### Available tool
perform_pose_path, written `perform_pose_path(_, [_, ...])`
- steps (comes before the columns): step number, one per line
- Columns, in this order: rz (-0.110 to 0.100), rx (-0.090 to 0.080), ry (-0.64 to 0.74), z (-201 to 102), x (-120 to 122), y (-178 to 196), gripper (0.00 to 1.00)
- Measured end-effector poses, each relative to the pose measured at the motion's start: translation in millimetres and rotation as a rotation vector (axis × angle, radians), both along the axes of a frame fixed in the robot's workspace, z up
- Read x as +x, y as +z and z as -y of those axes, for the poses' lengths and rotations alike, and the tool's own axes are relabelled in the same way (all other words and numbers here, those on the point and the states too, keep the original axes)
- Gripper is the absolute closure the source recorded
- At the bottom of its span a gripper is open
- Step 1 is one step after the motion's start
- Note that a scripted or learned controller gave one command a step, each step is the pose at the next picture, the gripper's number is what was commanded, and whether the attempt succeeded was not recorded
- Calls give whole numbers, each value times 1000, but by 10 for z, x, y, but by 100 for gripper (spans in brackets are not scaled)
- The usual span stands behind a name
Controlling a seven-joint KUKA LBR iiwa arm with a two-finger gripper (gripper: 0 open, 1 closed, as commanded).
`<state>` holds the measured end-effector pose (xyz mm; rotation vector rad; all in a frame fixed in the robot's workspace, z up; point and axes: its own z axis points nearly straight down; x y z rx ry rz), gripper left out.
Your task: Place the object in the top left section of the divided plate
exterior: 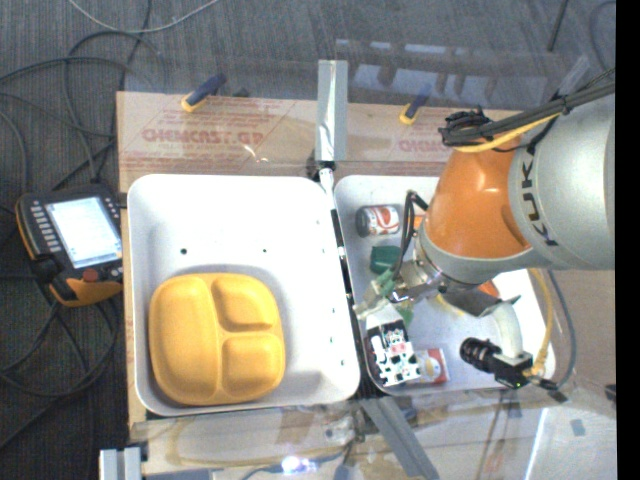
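Yellow divided plate (217, 339) sits in the left bin (230, 198), toward that bin's 6 o'clock end, one long section on its left and two smaller ones on its right; nothing visible in any section. Right bin (352, 218) holds the clutter, and the grey-and-orange arm (500, 213) comes in from 3 o'clock and covers most of it. The hand (392, 348) hangs low over the right bin at about its 7 o'clock, seen nearly end-on as a black block with white markings; can't tell if its fingers are spread or pressed together, or if anything sits between them. Soda can (378, 220) lies on its side at the right bin's 11 o'clock, partly cut off by the arm. Below it a green object (384, 259), shape hard to make out, half tucked under the wrist. A small red-and-white item (432, 367) is just beside the hand at its 3 o'clock, too small to identify. A black cylindrical part (492, 358) sticks out near the bin's 5 o'clock. Which object is the task's one is unclear. Pendant with a lit screen (72, 238) lies off the table at 9 o'clock.
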<state>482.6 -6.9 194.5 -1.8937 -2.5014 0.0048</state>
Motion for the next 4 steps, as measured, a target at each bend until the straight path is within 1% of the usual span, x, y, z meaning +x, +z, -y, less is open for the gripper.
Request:
perform_pose_path(1, [0, -1, 48, -807, 390, -80, 100])
perform_pose_path(2, [3, -2, 320, -1239, 639, 20, 100])
perform_pose_path(3, [1, 0, 584, -1648, 601, -46, 100])
perform_pose_path(4, [2, 1, 584, -1648, 602, -44, 0])
